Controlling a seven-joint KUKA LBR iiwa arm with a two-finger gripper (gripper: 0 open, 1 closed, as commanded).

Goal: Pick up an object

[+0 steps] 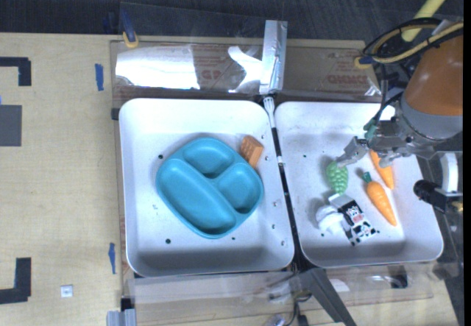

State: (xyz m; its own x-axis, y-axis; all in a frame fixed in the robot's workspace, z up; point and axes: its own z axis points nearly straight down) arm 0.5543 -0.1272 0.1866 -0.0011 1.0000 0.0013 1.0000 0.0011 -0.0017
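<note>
On the pale wooden surface [59, 192] the left bin [140, 243] holds a blue divided plate [210, 185], tilted across its middle, with a small orange-brown piece [252, 149] touching the plate's upper right edge, close to the wall between the bins. In the right bin [309, 243] a green bumpy toy [338, 175] lies left of centre; just below it sits a small white and black cow-patterned toy [346, 218]. To their right lie two orange carrots, one [382, 201] slanting down toward the bin's lower right, the other [383, 168] above it, partly under the arm. The pincer [358, 152] hangs over the bin's upper middle, just above the green toy, its fingers slightly parted and holding nothing.
</note>
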